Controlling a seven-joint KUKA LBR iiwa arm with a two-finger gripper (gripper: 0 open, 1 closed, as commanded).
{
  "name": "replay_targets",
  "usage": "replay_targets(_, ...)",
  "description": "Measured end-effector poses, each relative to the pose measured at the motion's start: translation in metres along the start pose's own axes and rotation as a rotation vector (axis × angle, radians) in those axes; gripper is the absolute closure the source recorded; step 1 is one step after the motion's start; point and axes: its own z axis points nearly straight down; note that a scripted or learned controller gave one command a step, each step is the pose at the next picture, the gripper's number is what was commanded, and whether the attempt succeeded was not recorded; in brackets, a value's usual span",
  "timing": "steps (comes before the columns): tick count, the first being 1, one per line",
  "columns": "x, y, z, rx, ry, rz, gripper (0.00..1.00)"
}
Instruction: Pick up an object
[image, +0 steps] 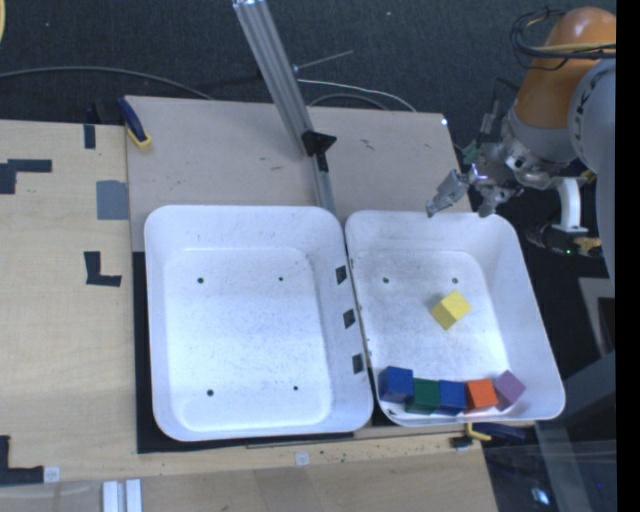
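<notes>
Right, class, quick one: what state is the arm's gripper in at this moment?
Gripper: above the far rim of the right bin, holding nothing; whether it is open or closed cannot be told.

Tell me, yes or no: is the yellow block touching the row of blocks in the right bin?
No: the yellow block lies apart near the middle of the right bin, clear of the row of blocks along its near wall.
</notes>
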Motion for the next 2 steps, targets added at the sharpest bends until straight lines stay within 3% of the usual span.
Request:
replay_targets(1, -0.006, -0.056, 0.115, 0.010, 0.003, 0.002, 0.00)
replay_targets(2, 0.000, -0.098, 0.127, 0.001, 0.000, 0.002, 0.00)
